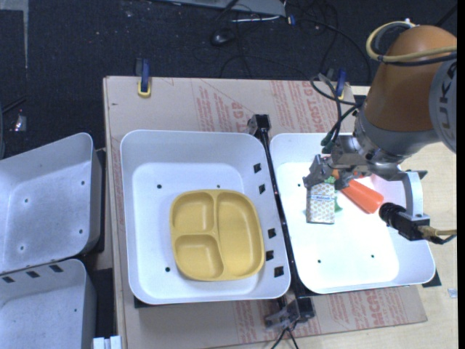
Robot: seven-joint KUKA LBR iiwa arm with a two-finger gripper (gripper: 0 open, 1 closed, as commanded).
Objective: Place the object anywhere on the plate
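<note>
Camera view: gripper (325,171) low in right bin (363,267), finger state unclear; packet (320,203) just near-side of it, carrot (362,195) to its right, plate (216,235) well left.

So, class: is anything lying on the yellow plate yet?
No, the plate shows bare compartments in the left bin, while the packet and carrot lie in the right bin.

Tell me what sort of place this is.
Likely a robotics lab test bench: a robot arm reaches over two white bins, loose cables trail across dark carpet, and a yellow plate waits.
</note>
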